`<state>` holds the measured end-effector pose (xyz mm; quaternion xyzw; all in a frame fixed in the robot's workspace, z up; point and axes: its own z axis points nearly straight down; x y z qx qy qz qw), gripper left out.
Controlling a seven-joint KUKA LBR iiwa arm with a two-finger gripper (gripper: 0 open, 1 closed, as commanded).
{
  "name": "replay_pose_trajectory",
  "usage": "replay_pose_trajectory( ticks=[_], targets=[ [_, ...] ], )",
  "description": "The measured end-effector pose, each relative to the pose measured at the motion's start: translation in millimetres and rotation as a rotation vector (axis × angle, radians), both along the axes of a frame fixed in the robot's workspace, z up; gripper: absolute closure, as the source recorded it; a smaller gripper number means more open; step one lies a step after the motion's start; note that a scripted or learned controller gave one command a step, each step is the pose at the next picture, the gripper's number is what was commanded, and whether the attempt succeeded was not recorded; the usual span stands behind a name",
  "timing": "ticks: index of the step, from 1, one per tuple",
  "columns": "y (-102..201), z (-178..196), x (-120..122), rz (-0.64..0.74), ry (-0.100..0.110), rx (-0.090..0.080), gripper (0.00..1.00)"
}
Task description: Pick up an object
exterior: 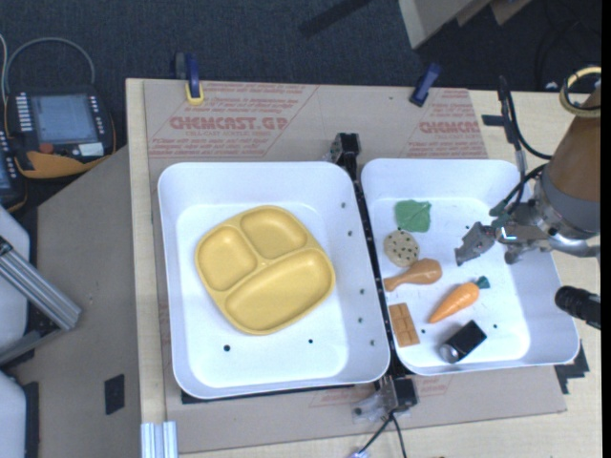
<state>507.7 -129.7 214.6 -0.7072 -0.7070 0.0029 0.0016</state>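
Faintly, red "CHEMCAST" lettering (227,121) on board, jaws (474,244) above right bin (544,346)

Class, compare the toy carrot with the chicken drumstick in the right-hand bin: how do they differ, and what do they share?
The carrot is bright orange with a green tip; the drumstick is tan. The carrot lies slanted, while the drumstick lies nearly level. The carrot sits nearer the bin's front edge. Both rest in the right bin.

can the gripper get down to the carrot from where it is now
Probably yes. The gripper hangs over the right bin, just above the carrot in the view, and nothing lies over the carrot; the black block sits apart from it.
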Motion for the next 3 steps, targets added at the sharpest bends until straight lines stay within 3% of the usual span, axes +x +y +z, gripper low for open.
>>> replay_pose_trajectory(
  ticks=[2, 3],
  targets=[
    [-11, -92, 0, 0.000, -0.002, 0.003, 0.00],
    [-11, -82, 1, -0.001, -0.005, 0.003, 1.00]
  ],
)
